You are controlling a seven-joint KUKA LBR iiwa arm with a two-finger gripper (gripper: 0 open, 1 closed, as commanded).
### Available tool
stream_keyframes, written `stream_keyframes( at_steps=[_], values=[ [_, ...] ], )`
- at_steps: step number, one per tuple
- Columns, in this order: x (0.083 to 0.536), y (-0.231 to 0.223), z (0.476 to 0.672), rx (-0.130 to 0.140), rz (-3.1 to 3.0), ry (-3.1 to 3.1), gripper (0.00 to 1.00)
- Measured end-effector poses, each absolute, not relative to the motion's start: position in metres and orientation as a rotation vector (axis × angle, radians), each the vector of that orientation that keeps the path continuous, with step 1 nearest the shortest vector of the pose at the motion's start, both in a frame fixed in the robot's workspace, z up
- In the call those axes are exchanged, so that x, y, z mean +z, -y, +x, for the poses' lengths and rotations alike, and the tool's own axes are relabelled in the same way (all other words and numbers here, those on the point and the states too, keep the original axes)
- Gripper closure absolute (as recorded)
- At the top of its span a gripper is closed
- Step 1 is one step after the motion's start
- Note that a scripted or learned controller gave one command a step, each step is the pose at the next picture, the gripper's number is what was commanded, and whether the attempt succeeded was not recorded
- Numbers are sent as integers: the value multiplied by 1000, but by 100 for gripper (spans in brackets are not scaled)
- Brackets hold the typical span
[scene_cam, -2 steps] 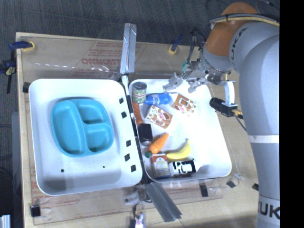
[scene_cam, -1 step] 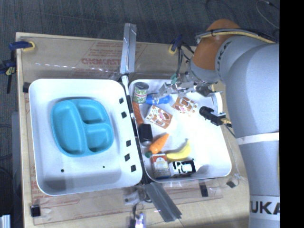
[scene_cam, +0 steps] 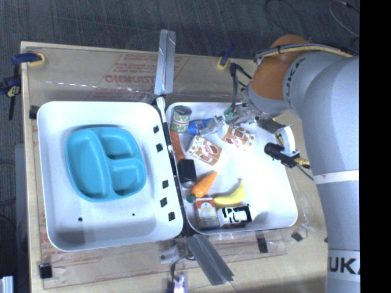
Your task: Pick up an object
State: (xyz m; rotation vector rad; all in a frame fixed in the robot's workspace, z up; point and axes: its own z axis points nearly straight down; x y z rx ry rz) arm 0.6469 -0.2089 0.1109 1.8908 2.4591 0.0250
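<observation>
Robot arm cut off at the bottom frame edge, end effector fingers too small to read, carton label illegible, orange band partly hidden.

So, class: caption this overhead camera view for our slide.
Grey arm reaches into cluttered right bin; blue tray sits in left bin.

In the right bin, open floor is left from the centre toward 3 and 4 o'clock. The 9 o'clock wall is lined by a can, a carrot, a banana and cartons; the 12 o'clock end is crowded by snack packets. The left bin is largely taken up by a blue tray.
</observation>
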Motion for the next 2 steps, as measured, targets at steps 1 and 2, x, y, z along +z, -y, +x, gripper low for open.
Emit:
stream_keyframes(
  at_steps=[1, 2],
  values=[
    [110, 210, 620, 24, 1851, -2487, 0],
    [205, 212, 585, -1, 1857, -2532, 0]
  ],
)
